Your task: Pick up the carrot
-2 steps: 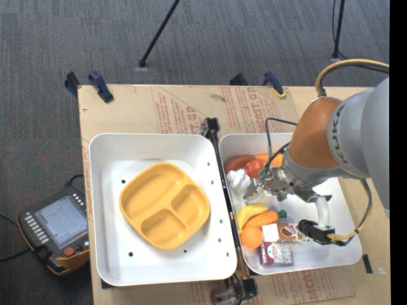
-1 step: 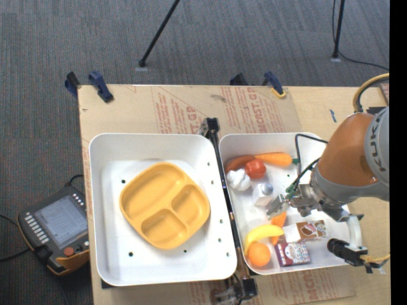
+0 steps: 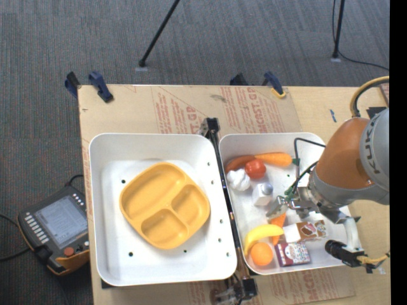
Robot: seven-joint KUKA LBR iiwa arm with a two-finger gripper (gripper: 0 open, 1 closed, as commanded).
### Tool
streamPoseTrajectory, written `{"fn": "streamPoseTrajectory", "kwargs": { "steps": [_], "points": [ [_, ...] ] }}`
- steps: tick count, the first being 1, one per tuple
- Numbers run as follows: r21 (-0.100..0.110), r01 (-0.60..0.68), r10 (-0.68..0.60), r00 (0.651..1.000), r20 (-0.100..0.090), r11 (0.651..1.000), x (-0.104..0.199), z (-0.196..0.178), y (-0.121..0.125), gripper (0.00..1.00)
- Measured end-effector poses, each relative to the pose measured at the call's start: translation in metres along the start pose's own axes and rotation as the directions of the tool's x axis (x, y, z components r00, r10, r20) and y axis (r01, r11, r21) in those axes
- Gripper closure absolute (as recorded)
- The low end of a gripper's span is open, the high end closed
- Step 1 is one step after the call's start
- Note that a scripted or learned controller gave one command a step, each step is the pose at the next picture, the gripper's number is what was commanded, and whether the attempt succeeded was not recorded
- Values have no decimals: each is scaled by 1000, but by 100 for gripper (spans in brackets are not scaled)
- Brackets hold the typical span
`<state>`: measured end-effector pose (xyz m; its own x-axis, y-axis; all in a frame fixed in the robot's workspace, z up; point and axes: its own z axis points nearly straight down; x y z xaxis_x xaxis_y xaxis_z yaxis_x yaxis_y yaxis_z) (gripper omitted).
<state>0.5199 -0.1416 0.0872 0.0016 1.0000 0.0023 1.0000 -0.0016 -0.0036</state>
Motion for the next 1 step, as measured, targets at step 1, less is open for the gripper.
{"fn": "streamPoseTrajectory", "kwargs": {
  "steps": [1],
  "points": [
    [0, -5, 5, 1000, -1, 1000, 0, -10, 0, 100]
  ]
}}
